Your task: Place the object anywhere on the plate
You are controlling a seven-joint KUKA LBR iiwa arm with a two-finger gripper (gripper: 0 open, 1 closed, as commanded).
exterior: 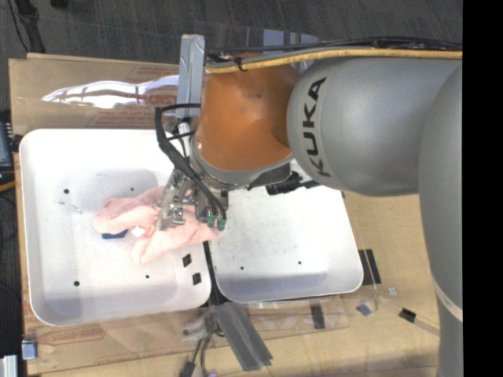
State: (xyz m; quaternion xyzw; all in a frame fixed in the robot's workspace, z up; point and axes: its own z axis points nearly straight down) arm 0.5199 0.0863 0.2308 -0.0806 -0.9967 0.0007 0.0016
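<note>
Plainly, the left bin [47,234] holds a pink cloth [145,222] toward its three o'clock wall, under the gripper [179,210], whose state is unclear, on a brown bench [78,85].

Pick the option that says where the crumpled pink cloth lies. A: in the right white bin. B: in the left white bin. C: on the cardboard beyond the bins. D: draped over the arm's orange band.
B: the crumpled pink cloth lies on the floor of the left white bin, near its right wall, with the tool above its right edge.
</note>
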